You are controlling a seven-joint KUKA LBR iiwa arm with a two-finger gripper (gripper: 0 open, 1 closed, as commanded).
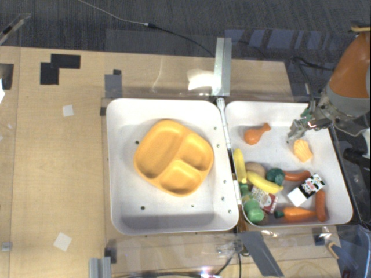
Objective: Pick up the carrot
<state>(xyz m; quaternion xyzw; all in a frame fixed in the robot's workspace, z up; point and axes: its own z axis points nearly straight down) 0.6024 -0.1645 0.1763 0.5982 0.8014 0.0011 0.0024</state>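
In the camera view, the carrot (298, 214) is seen lying flat near the front edge of the right bin (278, 112), among a heap of toy foods beside a banana (262, 182). The jaws of the gripper (301, 126) are held above that bin's far right part, close to a yellow-orange food piece (303, 150), and whether they are spread cannot be told. A yellow divided plate (173, 156) is set in the left bin (122, 213).

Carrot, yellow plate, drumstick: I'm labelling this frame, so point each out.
carrot (297, 214): camera view, middle of its orange body.
yellow plate (174, 156): camera view, central divider ridge.
drumstick (253, 135): camera view, meaty end.
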